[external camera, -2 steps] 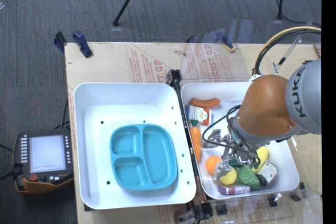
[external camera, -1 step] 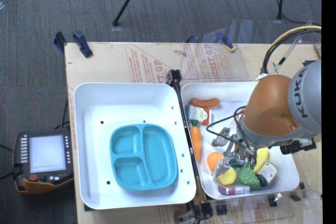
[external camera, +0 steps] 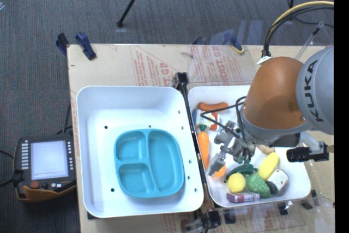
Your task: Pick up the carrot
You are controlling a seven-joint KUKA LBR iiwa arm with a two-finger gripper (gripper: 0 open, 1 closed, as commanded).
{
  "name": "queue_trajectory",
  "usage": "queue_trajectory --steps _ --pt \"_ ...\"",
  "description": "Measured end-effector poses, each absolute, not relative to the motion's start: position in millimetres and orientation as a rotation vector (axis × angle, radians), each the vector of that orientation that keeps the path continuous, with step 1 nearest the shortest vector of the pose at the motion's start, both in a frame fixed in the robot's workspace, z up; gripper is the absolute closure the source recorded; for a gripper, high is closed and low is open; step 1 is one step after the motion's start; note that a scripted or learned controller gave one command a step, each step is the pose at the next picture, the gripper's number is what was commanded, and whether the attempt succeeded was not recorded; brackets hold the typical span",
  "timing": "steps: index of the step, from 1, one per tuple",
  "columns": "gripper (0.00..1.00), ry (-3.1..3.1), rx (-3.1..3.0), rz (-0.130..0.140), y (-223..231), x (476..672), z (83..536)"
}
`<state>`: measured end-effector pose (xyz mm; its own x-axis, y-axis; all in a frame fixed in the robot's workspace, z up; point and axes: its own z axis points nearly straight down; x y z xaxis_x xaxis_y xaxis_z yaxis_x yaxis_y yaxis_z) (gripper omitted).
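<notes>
Presently I find two shallow white bins side by side on a cardboard-covered bench [external camera: 142, 60]. The left bin [external camera: 90, 117] offers wide bare floor on all sides of a teal divided plate [external camera: 148, 163], which sits toward its 5 o'clock corner. The right bin [external camera: 297, 189] is crowded: free floor is scant, and most items press toward its 6 o'clock rim and the shared wall at 9 o'clock.

Materials noted: smooth moulded plastic bins with rounded corners; the plate has three glossy compartments. Toy food in the right bin includes an orange sausage-like piece [external camera: 214, 106] at 12 o'clock, a yellow lemon [external camera: 236, 183], a knobbly green vegetable [external camera: 258, 184], a yellow corn cob [external camera: 268, 165] and a small flat packet [external camera: 243, 198] against the lower rim.

The carrot [external camera: 203, 145], smooth, orange and tapered, lies lengthwise just beside the shared wall, on the right bin's 9 o'clock side. The gripper [external camera: 222, 156] hangs at 3 o'clock of the carrot, close beside its lower end, metal fingers angled down to 7 o'clock. An orange scrap shows at the fingertips, but I cannot tell whether the fingers are parted or closed, nor whether they clasp anything.
</notes>
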<state>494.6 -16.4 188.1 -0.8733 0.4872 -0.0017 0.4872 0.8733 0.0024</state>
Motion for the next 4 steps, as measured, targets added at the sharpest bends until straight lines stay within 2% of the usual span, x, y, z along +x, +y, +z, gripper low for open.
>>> queue_trajectory --steps 1,2,3,4 --pt "0.0 3.016 0.892 0.0 -17.9 476.1 186.2" --pt "0.0 2.969 1.031 0.0 -10.8 533.6 186.3" --pt "0.0 2.88 1.265 -0.002 -4.6 500.7 186.1" --pt "0.0 2.637 1.718 -0.005 -26.0 475.0 185.8"
